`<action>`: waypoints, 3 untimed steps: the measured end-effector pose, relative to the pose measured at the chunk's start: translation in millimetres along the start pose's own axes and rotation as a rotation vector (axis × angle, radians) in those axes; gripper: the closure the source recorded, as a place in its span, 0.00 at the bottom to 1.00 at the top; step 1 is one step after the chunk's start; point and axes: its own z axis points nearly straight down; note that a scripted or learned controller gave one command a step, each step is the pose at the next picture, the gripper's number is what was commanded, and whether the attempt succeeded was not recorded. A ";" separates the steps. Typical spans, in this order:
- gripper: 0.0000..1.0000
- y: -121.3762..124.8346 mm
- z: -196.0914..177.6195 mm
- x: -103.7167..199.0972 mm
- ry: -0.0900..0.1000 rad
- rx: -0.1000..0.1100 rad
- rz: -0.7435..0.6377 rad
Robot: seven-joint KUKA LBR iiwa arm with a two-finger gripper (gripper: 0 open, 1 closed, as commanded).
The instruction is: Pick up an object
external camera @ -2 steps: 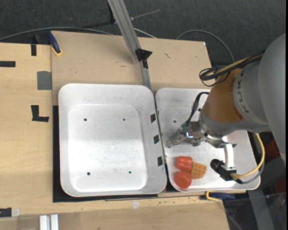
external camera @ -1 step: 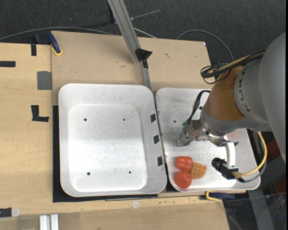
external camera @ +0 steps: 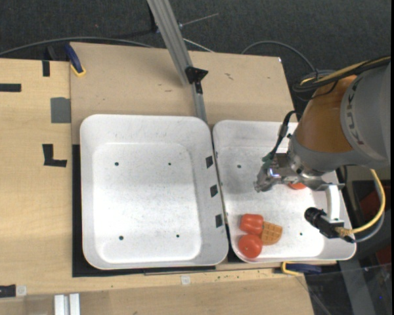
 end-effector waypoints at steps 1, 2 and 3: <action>1.00 -0.6 -43.8 -5.6 0.000 0.000 0.000; 1.00 0.3 -76.2 -5.5 0.000 0.001 -0.001; 1.00 15.9 -81.8 39.2 0.002 0.004 -0.005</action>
